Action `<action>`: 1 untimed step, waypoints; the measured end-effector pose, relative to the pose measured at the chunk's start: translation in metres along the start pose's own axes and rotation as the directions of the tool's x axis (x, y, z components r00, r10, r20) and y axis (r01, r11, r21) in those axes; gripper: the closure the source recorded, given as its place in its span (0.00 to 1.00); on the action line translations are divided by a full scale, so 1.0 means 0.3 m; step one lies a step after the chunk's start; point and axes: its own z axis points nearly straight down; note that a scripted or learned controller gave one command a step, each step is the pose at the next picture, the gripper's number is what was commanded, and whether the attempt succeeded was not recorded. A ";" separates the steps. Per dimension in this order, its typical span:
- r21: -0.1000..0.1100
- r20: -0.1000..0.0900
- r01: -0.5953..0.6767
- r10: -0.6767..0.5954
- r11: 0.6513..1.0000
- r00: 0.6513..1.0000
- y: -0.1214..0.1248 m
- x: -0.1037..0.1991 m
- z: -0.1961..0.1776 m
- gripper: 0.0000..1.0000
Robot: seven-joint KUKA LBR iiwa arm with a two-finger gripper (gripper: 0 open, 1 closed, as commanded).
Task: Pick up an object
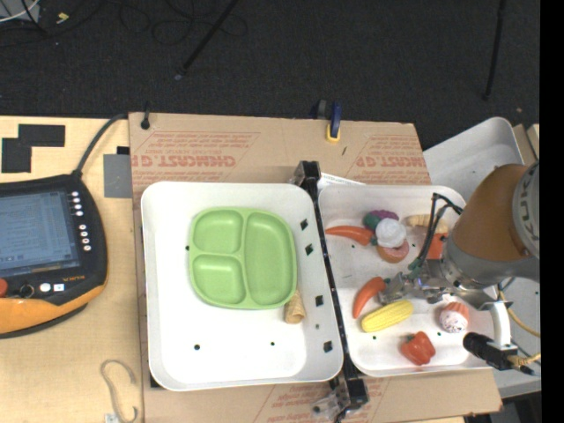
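The end effector (412, 282) is working low inside the right bin (445, 364), at about the 9 o'clock side of the arm's wrist (485, 236). Its tip is hanging just above, or possibly touching, the yellow corn cob (387, 315), with the red chili pepper (367, 296) just beside it at 9 o'clock. Whether it is released or clenched cannot be told, because the dark linkage is blurring into the clutter beneath it. No object is showing lifted clear of the bin floor.

Judged from this, the task is sitting at the approach or grasp stage: the arm is over the candidates, but no pick is confirmed, and the lift is remaining to be done.

Around the tip, the right bin is carrying a red bell pepper (419, 348) at 5 o'clock, a white and red ball (453, 317) at 3 o'clock, and an orange carrot (351, 233) and a white and purple item (389, 229) at 11 o'clock.

The left bin (167, 324) is holding a green divided plate (243, 259) with a small cone (293, 308) touching its lower right rim.
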 end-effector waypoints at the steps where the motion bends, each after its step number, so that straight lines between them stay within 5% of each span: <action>1: -0.001 0.000 -0.007 0.007 1.000 1.000 -0.001 -0.007 -0.038 1.00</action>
